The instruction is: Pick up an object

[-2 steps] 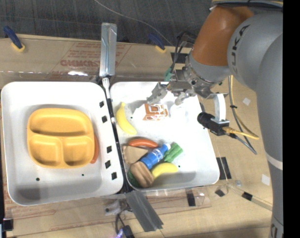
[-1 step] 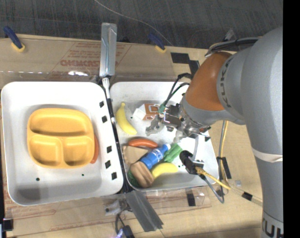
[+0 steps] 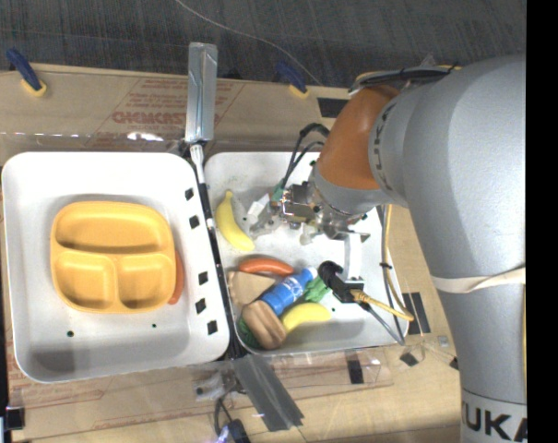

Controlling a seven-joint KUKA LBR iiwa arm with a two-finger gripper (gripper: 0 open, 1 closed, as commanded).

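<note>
Approach step: the gripper [image 3: 302, 212] is hovering low in the right bin [image 3: 382, 335]; its state cannot be told. Banana [image 3: 231, 226] is lying just left. Next: descending, then closing.

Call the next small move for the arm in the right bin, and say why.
Probably shift the pincer toward the banana and lower. It sits in the right bin beside the banana, nothing visibly in its grip, and the banana lies apart from the clutter of blue bottle and other items at the near end.
</note>
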